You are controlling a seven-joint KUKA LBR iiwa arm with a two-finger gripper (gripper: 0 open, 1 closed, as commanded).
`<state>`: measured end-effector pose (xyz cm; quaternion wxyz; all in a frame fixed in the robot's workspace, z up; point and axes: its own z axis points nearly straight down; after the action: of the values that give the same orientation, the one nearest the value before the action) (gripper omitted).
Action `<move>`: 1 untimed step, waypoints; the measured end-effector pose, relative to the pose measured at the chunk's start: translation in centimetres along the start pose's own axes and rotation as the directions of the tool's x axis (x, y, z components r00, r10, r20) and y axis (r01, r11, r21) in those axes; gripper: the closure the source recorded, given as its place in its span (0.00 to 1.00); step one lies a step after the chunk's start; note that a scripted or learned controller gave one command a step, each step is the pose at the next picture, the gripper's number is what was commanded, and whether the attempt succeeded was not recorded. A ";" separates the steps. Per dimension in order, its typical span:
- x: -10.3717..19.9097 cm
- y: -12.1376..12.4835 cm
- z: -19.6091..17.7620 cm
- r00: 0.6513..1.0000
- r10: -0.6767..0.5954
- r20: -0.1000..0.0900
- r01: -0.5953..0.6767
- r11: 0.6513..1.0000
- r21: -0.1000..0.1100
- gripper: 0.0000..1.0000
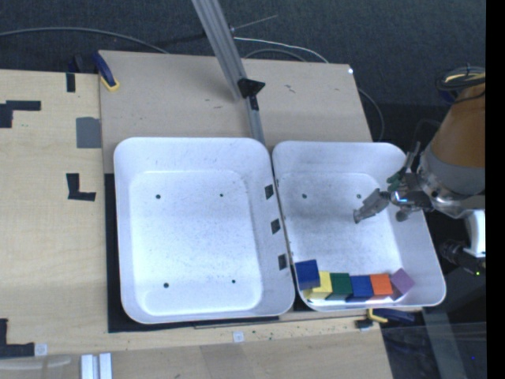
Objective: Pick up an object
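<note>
A row of small blocks lies along the front wall of the right bin [410, 235]: a blue block [307, 273] on a yellow one [319, 288], then a green block [340, 283], another blue one [361, 287], an orange block [381, 284] and a purple block [402, 280]. My gripper [368, 209] hangs over the right side of that bin, well behind the blocks, pointing left. Nothing shows between its fingers.
The left bin [126, 212] lies beside the right one, with black clips on the shared edge. A slanted metal pole [222, 36] rises from the bench behind the bins. A yellow-and-blue clamp [106, 71] sits at the bench's back left.
</note>
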<state>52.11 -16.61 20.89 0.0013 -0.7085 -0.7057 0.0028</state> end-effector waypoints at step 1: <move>-1.5 4.1 8.7 1.000 -0.005 -0.002 0.005 1.000 0.002 0.00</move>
<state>56.21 -18.11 12.21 0.0025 -0.7066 -0.7076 0.0026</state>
